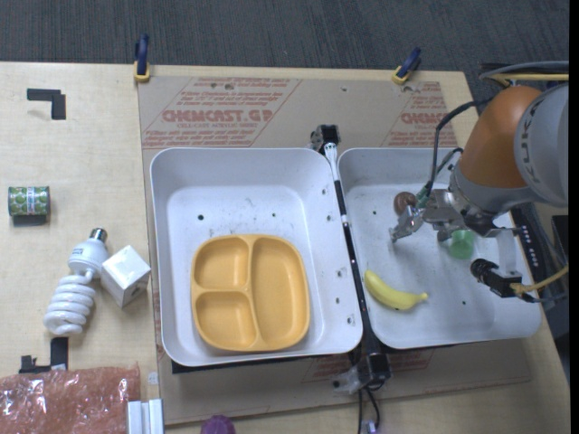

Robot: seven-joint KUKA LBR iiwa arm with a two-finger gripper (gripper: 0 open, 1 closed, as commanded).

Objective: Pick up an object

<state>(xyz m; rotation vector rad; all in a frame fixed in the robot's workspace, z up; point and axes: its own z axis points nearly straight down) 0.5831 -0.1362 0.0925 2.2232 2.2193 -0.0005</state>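
Arm (516,143) over right bin (434,328).
Gripper (407,220) low nr banana (394,292) & green thing (460,242); fingers: can't tell if apart/together.

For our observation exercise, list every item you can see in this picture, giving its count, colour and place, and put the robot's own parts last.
Shallow plastic bins: two, white, side by side on the bench.
Divided plastic plate: one, yellow-orange, three compartments, left bin.
Banana: one, yellow, right bin.
Small round object: one, green, right bin, under the arm.
Spiral light bulb: one, white, bench, left.
Small cube: one, white, beside the bulb.
Small can: one, green, far left.
Clamps: two, blue, board's top edge.
Robot arm: one, grey and orange, right.
Tool: one, over right bin.
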